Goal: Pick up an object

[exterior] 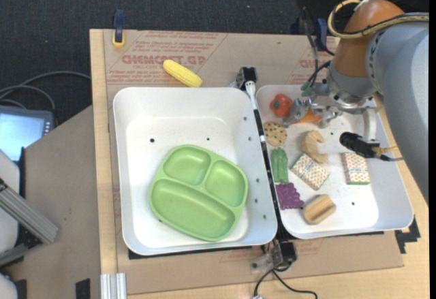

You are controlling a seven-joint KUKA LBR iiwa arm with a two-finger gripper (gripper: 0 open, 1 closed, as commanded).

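The right bin (392, 212) holds several toy foods: a red tomato (280, 103), an orange piece (308, 115), a round cookie (274, 133), a tan croissant (315, 144), a green cucumber (279, 164), purple grapes (288, 196), two patterned sandwich squares (310, 171) (356, 169) and a bread roll (319, 209). My gripper (317, 108) reaches down at the bin's far side, right over the orange piece and just right of the tomato. The wrist hides how it meets the orange piece.
The left bin (129, 120) holds a green divided plate (198, 191). A yellow corn cob (182, 73) lies on the cardboard behind that bin. A black clip (246, 77) sits where the bins meet. The grey arm (402, 80) covers the right bin's far right corner.
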